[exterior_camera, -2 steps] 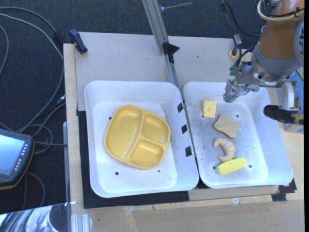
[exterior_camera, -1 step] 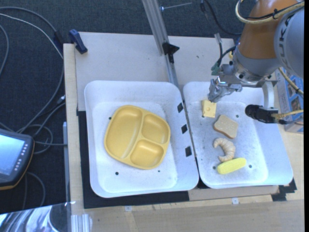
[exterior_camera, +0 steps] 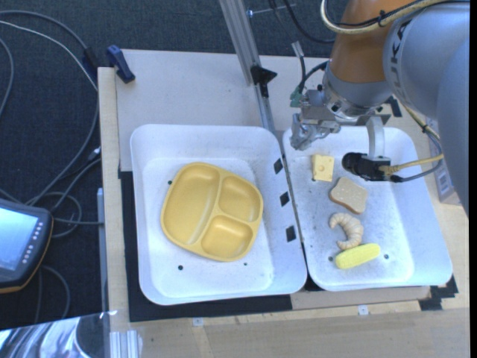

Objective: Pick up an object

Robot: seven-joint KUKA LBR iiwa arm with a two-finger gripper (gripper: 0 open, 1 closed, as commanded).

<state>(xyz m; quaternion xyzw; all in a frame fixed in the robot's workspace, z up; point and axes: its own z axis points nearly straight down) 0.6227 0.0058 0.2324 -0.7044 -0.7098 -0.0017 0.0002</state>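
Camera view: cheese wedge just below hand.

I can read no text, label, brand or number anywhere from my seat. The dark letters on the grey arm casing beside the orange band are too blurred to make out, and the lit handheld screen at left shows nothing legible.

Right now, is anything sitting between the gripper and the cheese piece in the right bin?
Nothing visible stands in the way. The gripper hangs over the upper left corner of the right bin, and the cheese piece lies just beside and below it with bare bin floor between them. The bread slice lies farther on, past the cheese.
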